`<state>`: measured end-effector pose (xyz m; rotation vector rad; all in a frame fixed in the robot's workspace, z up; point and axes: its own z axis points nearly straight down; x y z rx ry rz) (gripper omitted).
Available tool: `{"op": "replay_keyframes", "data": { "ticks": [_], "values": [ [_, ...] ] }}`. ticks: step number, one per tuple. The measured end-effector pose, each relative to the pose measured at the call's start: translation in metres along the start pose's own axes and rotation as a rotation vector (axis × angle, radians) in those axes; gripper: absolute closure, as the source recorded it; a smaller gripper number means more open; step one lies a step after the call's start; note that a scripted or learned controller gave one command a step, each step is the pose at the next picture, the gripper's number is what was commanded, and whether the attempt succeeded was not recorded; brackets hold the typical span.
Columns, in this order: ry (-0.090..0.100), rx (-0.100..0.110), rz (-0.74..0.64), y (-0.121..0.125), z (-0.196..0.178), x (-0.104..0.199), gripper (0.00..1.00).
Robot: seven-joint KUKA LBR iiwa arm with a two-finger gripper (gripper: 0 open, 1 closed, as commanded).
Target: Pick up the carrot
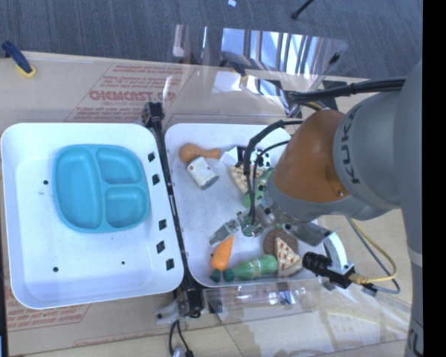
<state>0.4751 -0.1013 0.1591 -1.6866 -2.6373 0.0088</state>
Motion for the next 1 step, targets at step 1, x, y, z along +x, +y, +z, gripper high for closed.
{"op": "replay_keyframes", "data": {
  "ticks": [1],
  "values": [
    [-0.001, -0.003, -0.048, 0.0021, 0.0690, 0.0014, 0.00]
  ]
}}
